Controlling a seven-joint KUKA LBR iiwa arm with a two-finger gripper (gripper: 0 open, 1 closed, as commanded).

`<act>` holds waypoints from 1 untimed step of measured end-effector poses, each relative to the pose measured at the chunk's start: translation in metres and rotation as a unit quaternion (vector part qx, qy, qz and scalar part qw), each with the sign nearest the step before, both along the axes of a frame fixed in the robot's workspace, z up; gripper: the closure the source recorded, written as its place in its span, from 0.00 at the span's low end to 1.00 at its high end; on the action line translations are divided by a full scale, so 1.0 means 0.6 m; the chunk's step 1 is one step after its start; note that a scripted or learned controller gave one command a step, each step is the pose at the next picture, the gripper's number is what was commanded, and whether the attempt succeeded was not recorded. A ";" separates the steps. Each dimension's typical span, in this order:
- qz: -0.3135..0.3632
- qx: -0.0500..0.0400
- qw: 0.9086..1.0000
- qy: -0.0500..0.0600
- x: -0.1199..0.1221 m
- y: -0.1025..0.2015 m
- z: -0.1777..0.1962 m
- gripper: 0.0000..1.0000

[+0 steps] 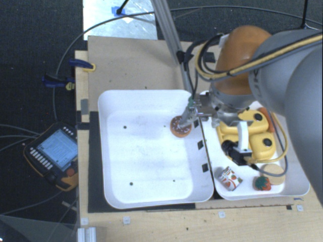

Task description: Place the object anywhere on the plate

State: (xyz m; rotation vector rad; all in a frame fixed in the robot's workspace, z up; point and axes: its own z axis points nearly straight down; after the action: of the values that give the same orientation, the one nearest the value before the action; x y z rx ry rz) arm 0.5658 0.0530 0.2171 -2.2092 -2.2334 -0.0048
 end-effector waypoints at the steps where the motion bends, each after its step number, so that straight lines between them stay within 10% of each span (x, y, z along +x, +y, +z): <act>1: 0.000 0.000 1.000 -0.001 0.016 0.080 0.020 1.00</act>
State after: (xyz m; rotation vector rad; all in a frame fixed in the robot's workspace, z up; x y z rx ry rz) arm 0.5752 0.1012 0.2289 -2.2100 -2.2334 -0.0071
